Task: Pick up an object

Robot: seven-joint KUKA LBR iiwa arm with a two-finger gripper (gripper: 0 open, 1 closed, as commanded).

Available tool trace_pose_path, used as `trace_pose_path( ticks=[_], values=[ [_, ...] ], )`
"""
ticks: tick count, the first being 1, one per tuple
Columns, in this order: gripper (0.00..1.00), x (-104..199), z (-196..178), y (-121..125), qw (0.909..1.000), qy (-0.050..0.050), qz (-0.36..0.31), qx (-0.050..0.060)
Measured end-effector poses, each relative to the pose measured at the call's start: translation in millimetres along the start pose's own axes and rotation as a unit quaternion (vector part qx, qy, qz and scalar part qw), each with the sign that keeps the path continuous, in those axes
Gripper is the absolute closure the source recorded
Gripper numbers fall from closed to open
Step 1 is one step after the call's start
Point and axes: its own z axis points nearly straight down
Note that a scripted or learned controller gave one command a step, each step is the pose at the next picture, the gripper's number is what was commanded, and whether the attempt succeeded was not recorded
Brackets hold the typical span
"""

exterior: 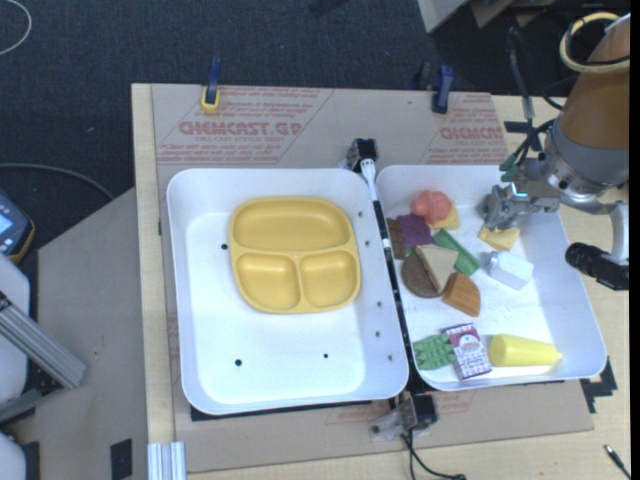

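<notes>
Down in the right bin point(560, 268), the pincer point(503, 211) sits over a yellow block point(497, 236), just right of the pink toy point(432, 204); whether it grips anything is unclear.

Arm point(600, 98) cut off at right edge; end effector point(508, 208) finger state unclear.

the worktop point(300, 118) is a pale brown board printed with red lettering along its far side, held there by two blue clamps point(211, 86). two shallow white bins sit directly on it, side by side and touching along their inner edges: the left bin point(200, 298) and the right bin point(575, 298). a strip of bare board shows in front of them.
</notes>
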Motion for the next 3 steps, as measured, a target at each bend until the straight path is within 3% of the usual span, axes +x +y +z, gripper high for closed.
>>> trace_pose_path(
  ticks=[2,3],
  values=[
    [1.0,43,5,-94,1.0,0.001,0.0,0.0],
    [1.0,35,-13,-97,1.0,-0.002,0.0,-0.005]
  ],
)
